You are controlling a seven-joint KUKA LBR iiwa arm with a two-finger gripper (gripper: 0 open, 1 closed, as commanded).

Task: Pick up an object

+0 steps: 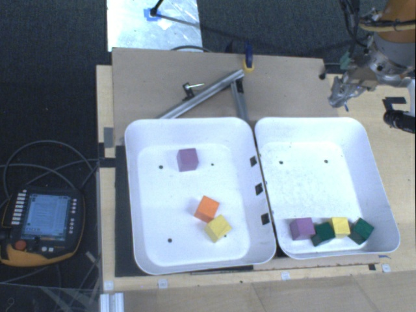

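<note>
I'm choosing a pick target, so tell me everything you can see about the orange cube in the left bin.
The orange cube is a small block with a matte, plain surface, sitting flat on the floor of the left bin and turned at an angle to the bin's walls. It lies right of centre, toward the near side. A yellow cube touches or nearly touches its near corner. The purple cube stands apart, farther back.

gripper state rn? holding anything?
End effector: above the bench beyond the right bin, holding nothing; open or closed cannot be told.
</note>
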